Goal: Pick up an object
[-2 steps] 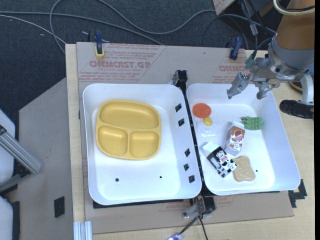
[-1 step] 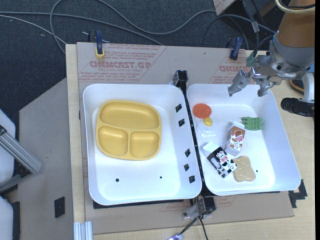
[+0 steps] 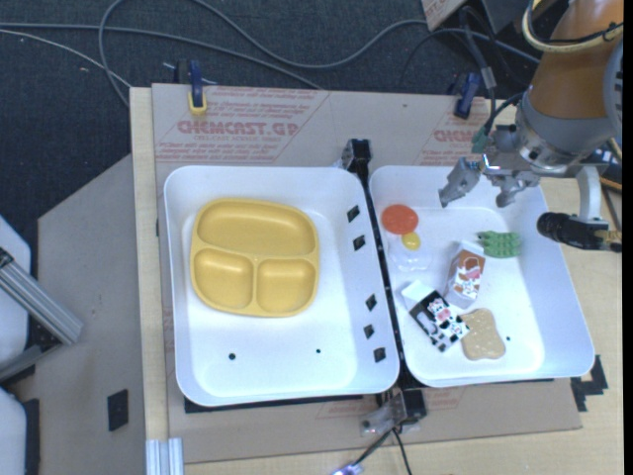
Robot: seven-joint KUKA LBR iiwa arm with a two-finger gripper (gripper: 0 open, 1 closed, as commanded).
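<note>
Yellow plastic comes first: one divided plate (image 3: pixel 255 255) lies alone in the left bin (image 3: pixel 198 364), probably parked there as a drop-off spot. A black divider (image 3: pixel 371 265) runs between my two bins.

In the right bin (image 3: pixel 554 334) I count five small things, scattered loosely so I can reach any of them: one orange disc with a yellow bit (image 3: pixel 401 222) at ten o'clock, one black-and-white cow-patterned block (image 3: pixel 439 321) at seven o'clock, one small carton (image 3: pixel 467 273) near the middle, one tan cookie shape (image 3: pixel 482 334) at six o'clock, and one green piece (image 3: pixel 500 243) at two o'clock.

My gripper (image 3: pixel 479 188) hangs over the bin's twelve o'clock rim, fingers spread wide with nothing between them. The green piece looks nearest.
</note>
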